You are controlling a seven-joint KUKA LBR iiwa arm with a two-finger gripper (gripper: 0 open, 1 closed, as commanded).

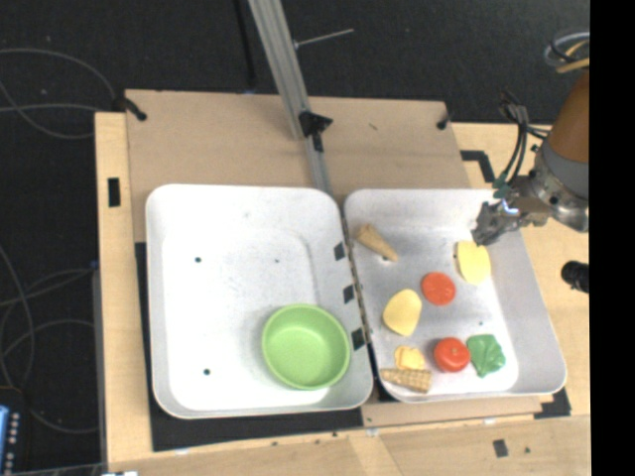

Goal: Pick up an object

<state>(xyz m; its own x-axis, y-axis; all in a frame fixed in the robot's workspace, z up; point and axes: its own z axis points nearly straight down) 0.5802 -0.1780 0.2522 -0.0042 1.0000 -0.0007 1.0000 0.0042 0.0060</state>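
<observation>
Yellow piece [474,262] lies just below the fingers [488,226], apart.

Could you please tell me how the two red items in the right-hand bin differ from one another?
The upper red item sits near the middle of the right bin, apart from its neighbours; the lower red item lies nearer the front edge, right beside the green piece. The upper one looks more orange-red, the lower one a deeper red. Both are small, roundish and similar in size.
</observation>
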